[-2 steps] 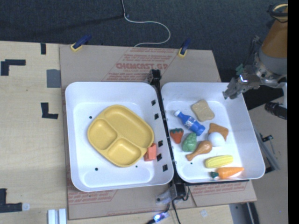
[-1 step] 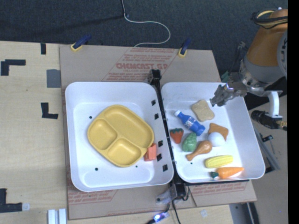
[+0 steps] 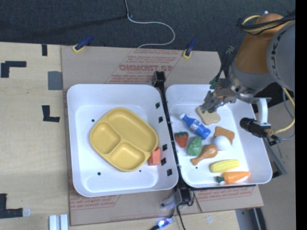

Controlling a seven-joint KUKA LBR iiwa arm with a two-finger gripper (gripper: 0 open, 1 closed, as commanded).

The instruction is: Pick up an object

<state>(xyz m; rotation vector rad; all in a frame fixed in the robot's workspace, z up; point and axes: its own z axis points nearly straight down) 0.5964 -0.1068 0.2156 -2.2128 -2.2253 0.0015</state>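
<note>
Counting from above my bench now: two white bins, the left bin (image 3: 76,128) and the right bin (image 3: 261,164), side by side. In the left bin, one yellow divided plate (image 3: 123,139) and one small orange block (image 3: 154,156) at the plate's right edge. In the right bin, one blue bottle (image 3: 195,125), one tan slice of bread (image 3: 207,116), one strawberry (image 3: 181,139), one green vegetable (image 3: 194,146), one drumstick (image 3: 205,154), one white egg (image 3: 222,143), one orange wedge (image 3: 225,132), one corn cob (image 3: 224,165), one carrot (image 3: 235,177). That makes nine pieces there, two on the left.
</note>
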